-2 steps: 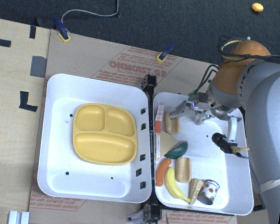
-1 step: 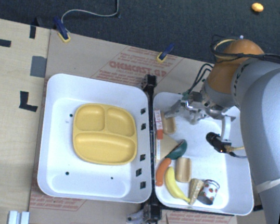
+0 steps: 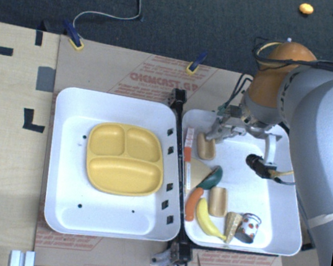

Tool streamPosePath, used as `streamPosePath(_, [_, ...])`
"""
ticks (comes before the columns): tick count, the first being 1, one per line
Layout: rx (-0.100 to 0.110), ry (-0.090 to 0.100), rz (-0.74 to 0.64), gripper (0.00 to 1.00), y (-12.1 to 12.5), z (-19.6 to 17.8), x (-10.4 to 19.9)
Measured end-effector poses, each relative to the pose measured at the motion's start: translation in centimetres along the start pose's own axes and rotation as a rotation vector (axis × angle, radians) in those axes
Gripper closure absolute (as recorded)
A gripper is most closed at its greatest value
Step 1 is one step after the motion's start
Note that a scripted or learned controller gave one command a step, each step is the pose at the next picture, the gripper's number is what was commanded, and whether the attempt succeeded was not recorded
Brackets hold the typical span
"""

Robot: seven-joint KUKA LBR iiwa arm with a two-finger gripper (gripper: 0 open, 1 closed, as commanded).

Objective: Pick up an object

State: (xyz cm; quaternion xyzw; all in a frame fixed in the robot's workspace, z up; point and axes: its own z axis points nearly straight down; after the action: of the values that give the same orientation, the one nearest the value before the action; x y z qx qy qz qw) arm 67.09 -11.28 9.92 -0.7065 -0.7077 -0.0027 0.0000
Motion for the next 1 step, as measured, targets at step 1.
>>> streamPosePath(1, [0.0, 0.0, 0.0, 0.0, -0.01, 0.01, -0.01])
